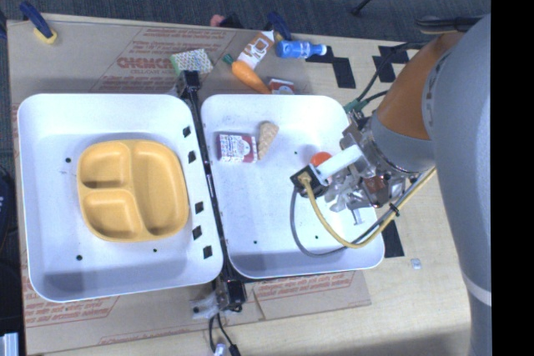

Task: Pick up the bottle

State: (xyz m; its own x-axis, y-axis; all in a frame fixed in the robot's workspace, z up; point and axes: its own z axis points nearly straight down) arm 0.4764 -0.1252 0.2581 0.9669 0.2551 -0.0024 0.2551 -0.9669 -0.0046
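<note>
Arm low over the right bin, bottle outside it on the bench.

The gripper [355, 200] sits at the right bin's [250, 254] 3 o'clock side; whether it is apart or together cannot be told. The blue bottle [299, 50] lies on its side beyond the bin's far rim, at about 11 o'clock from the gripper and well apart from it. A red packet [235, 147] and a cone [265, 137] lie inside the bin; the left bin [50, 263] holds a yellow divided plate [133, 188].

My one camera is fixed above the counter [417, 296], looking down at a slant on both white bins [50, 263]; the arm [467, 179] enters from the right.
</note>
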